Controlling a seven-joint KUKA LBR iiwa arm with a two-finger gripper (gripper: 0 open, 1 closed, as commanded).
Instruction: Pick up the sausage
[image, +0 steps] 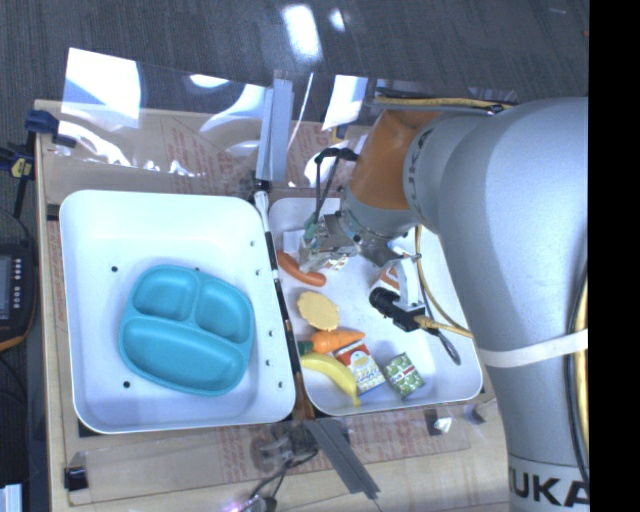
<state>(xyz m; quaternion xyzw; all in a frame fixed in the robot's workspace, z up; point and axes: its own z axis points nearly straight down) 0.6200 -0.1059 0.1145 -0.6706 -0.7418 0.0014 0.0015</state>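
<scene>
Right bin (455, 385): sausage (299, 268) lies slantwise, touching gripper (322, 248) at its lower left; grip state unclear.

Blue plate (186, 330); white bins (90, 300); orange-red sausage (298, 268); yellow banana (333, 376); orange carrot (334, 341); green carton (404, 375).

A blue sectioned plate (187, 329) lies in the left bin (90, 220). In the right bin (460, 375) (toward its near end) a yellow round chip (318, 309), a carrot (336, 341), a banana (333, 375) and two small cartons (385, 372) cluster together.
</scene>
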